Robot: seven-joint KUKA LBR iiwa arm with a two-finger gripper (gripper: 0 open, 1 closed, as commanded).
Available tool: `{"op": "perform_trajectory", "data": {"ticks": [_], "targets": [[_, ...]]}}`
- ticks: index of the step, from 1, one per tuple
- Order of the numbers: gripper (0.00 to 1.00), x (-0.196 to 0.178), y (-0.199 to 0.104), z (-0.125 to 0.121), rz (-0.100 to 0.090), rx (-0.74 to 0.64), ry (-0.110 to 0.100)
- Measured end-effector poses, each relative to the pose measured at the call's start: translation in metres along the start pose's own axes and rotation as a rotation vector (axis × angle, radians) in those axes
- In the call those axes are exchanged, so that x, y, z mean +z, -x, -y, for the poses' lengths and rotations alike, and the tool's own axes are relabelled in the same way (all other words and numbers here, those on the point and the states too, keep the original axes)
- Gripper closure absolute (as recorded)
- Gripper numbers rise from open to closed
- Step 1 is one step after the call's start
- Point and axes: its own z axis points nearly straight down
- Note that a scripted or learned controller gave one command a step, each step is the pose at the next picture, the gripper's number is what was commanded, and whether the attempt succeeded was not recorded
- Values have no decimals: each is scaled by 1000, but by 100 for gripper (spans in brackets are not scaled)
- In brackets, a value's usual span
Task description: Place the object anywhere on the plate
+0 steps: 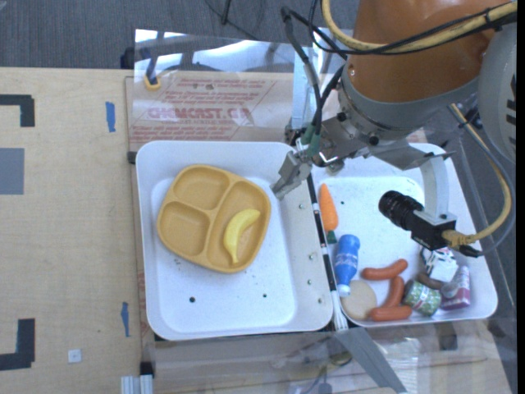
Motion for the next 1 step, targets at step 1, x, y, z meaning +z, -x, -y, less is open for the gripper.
{"op": "perform_trajectory", "data": {"ticks": [1], "targets": [[0, 134, 8, 31, -1, 101, -1]]}}
